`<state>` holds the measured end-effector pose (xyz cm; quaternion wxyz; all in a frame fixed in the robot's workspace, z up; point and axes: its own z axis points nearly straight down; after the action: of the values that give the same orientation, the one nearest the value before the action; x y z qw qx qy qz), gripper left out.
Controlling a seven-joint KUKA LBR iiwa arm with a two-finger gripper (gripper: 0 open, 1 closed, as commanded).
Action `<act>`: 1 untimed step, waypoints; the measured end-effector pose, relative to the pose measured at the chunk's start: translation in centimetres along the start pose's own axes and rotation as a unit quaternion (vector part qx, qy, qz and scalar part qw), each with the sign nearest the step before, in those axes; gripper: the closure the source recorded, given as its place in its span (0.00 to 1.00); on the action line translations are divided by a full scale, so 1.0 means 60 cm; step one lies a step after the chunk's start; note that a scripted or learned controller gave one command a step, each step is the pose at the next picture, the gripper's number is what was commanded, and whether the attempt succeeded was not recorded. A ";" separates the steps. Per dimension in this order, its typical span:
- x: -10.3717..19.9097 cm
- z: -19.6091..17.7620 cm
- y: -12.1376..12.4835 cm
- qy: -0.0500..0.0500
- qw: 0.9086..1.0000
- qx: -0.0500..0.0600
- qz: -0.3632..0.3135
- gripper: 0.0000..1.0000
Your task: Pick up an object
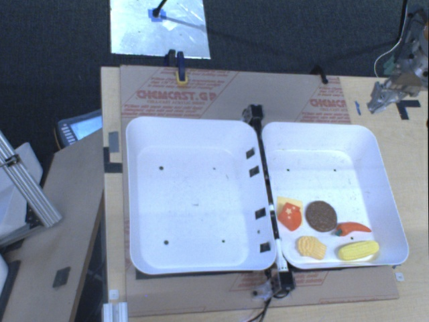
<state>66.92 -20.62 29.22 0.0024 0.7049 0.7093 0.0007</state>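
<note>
Camera view, from above at a slant. Two shallow white bins sit side by side on a brown board; the right bin (328,139) serves here as the landmark. The gripper (383,99) hangs at the upper right, outside the right bin's far right corner and above the board, well apart from every object. Whether it is open or closed cannot be told at this size and blur; nothing is seen held in it.

All candidate objects lie clustered in the near part of the right bin. A brown disc (321,215) sits roughly mid-cluster. Just beside it toward the bins' shared wall lies a red-and-yellow wedge (289,213). A red pepper (352,229) lies on the disc's other side, its long axis roughly across the bin. Nearer the front wall are a yellow ridged piece (311,247) and a corn cob (358,249), the cob's long axis also running across the bin, close to the front wall. The left bin (134,180) lies beyond the shared wall.

Governing relation: the cluster lies toward the viewer and slightly toward the shared wall from the gripper, so the reach would probably cross the right bin's bare far half, which offers open room. Judged clearance is tightest at the cob, by the front wall; the disc has neighbours on two sides.
</note>
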 end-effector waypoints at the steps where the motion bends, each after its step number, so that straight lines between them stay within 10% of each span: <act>1: 0.000 -0.013 0.000 0.000 1.000 0.000 0.000 1.00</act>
<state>66.92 -20.63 29.97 0.0026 0.7047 0.7095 0.0007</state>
